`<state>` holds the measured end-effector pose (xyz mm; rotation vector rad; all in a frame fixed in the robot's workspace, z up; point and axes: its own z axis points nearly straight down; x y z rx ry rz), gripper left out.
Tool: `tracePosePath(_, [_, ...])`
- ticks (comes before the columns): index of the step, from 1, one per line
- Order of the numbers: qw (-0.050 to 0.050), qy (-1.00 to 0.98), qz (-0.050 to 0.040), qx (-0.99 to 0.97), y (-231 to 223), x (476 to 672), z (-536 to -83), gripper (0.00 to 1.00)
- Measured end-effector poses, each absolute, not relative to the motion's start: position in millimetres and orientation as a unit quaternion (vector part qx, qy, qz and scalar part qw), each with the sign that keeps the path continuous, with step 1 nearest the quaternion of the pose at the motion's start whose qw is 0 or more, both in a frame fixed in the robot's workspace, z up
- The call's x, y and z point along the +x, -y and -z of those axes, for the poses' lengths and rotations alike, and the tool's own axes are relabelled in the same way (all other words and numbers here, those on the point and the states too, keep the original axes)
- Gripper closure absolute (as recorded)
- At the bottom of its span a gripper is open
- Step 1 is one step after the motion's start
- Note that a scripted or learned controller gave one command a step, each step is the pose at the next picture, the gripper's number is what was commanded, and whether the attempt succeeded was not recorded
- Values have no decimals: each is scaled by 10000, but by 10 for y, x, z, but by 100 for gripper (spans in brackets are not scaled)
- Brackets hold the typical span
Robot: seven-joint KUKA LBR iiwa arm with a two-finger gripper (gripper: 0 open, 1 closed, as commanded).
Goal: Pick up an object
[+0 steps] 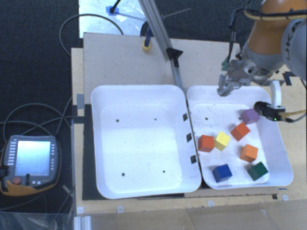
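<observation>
Above the right bin's (280,143) far rim: my gripper (225,88), finger state I cannot tell, nothing grasped; purple cube (249,115) and six more blocks lying within that bin, pick not yet made.

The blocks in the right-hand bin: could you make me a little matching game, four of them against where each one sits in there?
Blocks:
1. purple block
2. green block
3. blue block
4. yellow block

Places in the right bin:
A. near corner on the bin's right side
B. near edge, closest to the left bin
C. farthest back, nearest the end effector
D. middle, touching or nearly touching the red-orange block

Pairs: 1-C, 2-A, 3-B, 4-D
</observation>
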<state>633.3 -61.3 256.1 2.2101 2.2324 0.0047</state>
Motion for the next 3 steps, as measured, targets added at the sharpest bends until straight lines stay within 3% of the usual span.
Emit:
tracePosePath(1, [-3, -7104, -6, 7037, 138, 6254, -2405, 100])
tracePosePath(2, [-11, -7108, -3, 7034, -380, 6020, -2395, 100])
tracePosePath(3, [-3, -7109, -14, 7033, -870, 6037, -2363, 100])
